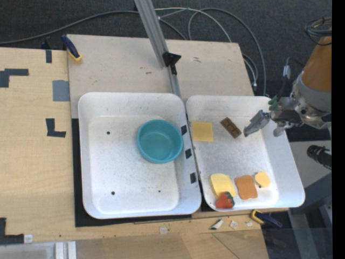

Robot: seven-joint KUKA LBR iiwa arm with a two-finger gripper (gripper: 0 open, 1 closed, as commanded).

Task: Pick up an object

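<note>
My gripper (262,128) hangs over the right edge of the right bin (288,169), fingers apart and nothing between them. One dark finger (254,124) points toward a small brown block (230,127) just to its left, without touching it. A pale yellow square (202,131) lies at that bin's left wall. Along its front edge sit a yellow piece (220,182), an orange slice (246,187), a small yellow-orange piece (262,179) and a red strawberry (225,200). A teal bowl (159,140) stands upright in the left bin (89,144).
A slanted metal pole (156,36) with a black clamp comes down to the bins' shared back corner. Cables (237,26) loop behind the right bin. A blue and yellow clamp (71,47) lies at the board's back left. Small scraps (233,224) sit on the bench front.
</note>
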